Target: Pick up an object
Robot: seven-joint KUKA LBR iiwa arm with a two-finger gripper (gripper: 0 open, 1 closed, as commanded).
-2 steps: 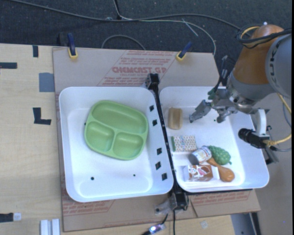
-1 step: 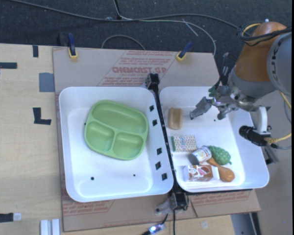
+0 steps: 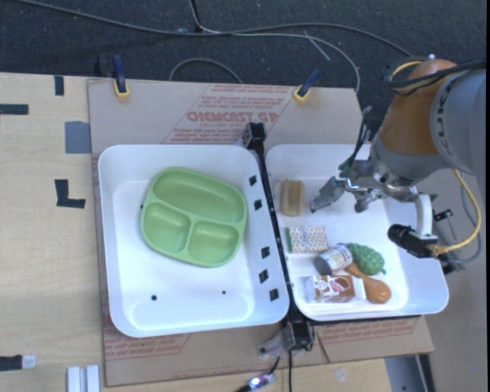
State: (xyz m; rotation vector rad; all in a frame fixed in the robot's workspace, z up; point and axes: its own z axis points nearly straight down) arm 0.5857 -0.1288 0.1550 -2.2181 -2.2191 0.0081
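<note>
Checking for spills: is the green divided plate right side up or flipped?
Right side up: the green divided plate shows its three recessed compartments facing the camera.

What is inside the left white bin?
The left bin holds one green divided plate with three compartments, lying flat. The bin floor under the plate is covered.

— How is the arm (image 3: pixel 429 121) placed?
— It is seen entering from three o'clock, the orange band uppermost, the wrist bent toward nine o'clock.
— And the gripper (image 3: pixel 343 193)?
— It is pointed toward eight o'clock, fingers spread apart, nothing seen between them
</note>
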